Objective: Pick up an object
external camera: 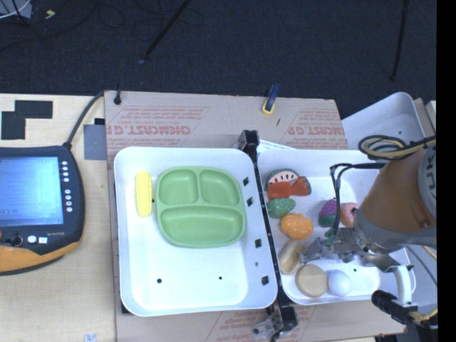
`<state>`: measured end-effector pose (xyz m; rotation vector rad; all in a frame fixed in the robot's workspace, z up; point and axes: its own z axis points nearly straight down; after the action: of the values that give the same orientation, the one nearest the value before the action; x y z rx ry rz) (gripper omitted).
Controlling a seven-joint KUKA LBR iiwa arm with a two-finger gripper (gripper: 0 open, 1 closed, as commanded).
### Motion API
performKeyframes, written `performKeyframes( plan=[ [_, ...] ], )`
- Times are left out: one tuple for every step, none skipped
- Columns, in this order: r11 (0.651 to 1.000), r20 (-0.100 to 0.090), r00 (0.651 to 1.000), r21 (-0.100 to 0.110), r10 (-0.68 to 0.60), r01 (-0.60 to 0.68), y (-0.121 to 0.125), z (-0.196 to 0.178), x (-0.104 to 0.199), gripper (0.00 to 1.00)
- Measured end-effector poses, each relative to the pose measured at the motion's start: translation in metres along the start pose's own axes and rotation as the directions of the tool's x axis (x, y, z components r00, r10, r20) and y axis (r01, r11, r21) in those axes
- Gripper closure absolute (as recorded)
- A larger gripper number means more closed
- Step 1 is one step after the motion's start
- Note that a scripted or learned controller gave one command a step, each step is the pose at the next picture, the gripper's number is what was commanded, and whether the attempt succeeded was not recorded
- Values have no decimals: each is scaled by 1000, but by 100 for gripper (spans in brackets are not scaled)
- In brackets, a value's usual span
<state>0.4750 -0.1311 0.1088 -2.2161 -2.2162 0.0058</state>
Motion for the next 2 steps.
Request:
performKeyframes(
  plan=[
    [1000,4,1000,-5,2,-2,0,22,-1,0],
    [1000,1,1000,-3,8,-8,1,13,-2,100]
  ],
)
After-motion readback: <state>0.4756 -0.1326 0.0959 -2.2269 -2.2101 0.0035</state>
